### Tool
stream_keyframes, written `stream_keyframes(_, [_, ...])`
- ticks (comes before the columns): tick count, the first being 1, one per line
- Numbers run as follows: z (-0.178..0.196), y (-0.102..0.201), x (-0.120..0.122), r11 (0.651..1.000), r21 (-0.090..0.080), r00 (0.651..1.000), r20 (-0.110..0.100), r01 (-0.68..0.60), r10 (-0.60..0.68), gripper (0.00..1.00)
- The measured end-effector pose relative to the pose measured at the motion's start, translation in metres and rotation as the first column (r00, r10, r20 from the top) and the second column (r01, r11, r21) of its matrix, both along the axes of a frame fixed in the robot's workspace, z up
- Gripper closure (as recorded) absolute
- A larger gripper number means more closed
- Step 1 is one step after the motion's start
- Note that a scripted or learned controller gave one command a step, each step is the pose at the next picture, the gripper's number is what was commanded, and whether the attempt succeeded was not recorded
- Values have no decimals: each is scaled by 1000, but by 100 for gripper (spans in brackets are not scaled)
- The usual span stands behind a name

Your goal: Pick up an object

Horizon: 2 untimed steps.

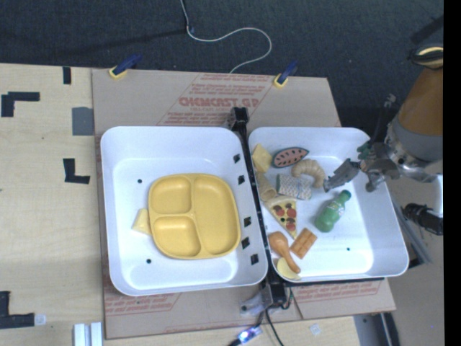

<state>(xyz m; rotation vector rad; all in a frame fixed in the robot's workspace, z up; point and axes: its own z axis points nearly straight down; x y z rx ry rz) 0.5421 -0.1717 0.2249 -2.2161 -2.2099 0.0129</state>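
Note:
My gripper (pixel 356 178) hangs over the right bin (pixel 374 254), near its right side. Its two dark fingers (pixel 340 176) are spread open with nothing between them. Just below and left of the fingers lies a green bottle (pixel 331 211). Further left are a tan croissant (pixel 309 169), a grey-blue packet (pixel 295 187), a watermelon slice (pixel 290 156) and a pizza slice (pixel 283 213). An orange block (pixel 303 242) and a carrot-like piece (pixel 280 244) lie near the bin's front left.
The left bin (pixel 122 193) holds a yellow divided plate (pixel 194 215) with a pale yellow wedge (pixel 140 222) beside it. A black clip rail (pixel 248 193) joins the two bins. The arm's grey and orange body (pixel 421 114) stands at the right.

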Motion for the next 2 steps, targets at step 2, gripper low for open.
stream_keyframes(2, [-44, 4, -8, 1000, -2, 1000, 8, -4, 4, 0])
